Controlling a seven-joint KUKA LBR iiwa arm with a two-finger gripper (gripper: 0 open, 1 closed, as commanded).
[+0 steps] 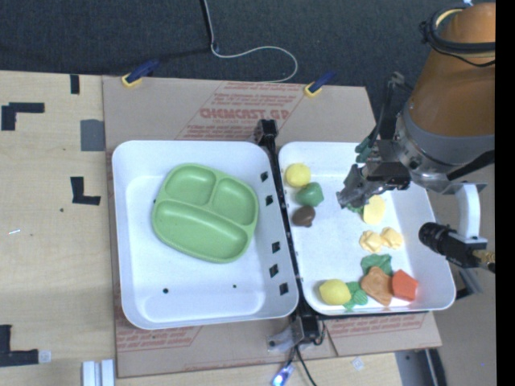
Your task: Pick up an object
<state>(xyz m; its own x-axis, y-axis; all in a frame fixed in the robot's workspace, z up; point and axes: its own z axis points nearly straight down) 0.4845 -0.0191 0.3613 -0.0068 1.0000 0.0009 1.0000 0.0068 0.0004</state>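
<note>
My gripper (352, 200) hangs over the upper middle of the right bin (338, 252), its dark fingers pointing down and left. Just right of it lies a pale yellow piece (375, 211). To its left sit a yellow ball (297, 174), a green piece (311, 193) and a brown piece (303, 215), apart from the fingers. Lower in the bin lie pale yellow lumps (381, 239), a green leafy piece (376, 262), an orange-brown piece (376, 285), a red block (404, 285) and a yellow lemon-like piece (335, 291). Nothing shows between the fingers.
The left bin (137, 240) bears a green divided plate (204, 211). A black divider with clips (278, 215) runs between the bins. The arm's grey and orange body (455, 95) looms over the right bin's far right side. A white cable (241, 51) lies beyond the bins.
</note>
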